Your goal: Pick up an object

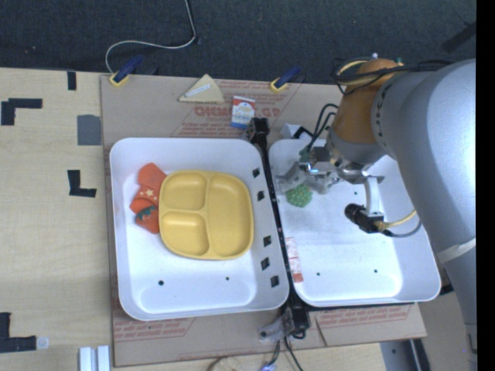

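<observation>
A small green bumpy object lies in the right bin, near its left wall and toward the far end. My gripper hangs just above and slightly behind it, at the end of the grey arm with the orange band that comes in from the right. Whether the gripper touches the green object is not clear. In the left bin a yellow divided plate lies flat, with an orange and red toy tucked against its left side.
A small red and white carton stands on the cardboard behind the bins, beside a pale triangular piece. Blue clamps hold the cardboard's far edge. A black cable loops off the wrist over the right bin.
</observation>
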Controlling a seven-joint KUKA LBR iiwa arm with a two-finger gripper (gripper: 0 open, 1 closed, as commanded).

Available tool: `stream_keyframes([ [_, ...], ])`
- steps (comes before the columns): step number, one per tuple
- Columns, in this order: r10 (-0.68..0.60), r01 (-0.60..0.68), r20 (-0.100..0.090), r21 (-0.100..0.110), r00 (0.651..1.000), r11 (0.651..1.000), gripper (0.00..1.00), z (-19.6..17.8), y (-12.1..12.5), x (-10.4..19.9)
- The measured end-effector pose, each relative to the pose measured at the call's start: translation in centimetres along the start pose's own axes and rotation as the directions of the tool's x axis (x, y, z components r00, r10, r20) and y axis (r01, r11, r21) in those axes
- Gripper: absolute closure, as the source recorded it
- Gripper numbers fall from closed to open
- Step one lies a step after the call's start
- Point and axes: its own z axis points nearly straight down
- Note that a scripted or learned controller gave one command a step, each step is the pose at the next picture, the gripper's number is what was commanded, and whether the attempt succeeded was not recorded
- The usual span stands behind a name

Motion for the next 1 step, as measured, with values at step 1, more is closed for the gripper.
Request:
stream_keyframes([
  [1,-0.001,0.001,0.001,-0.002,1.000,1.000,0.00,0.03,3.26,-0.83],
])
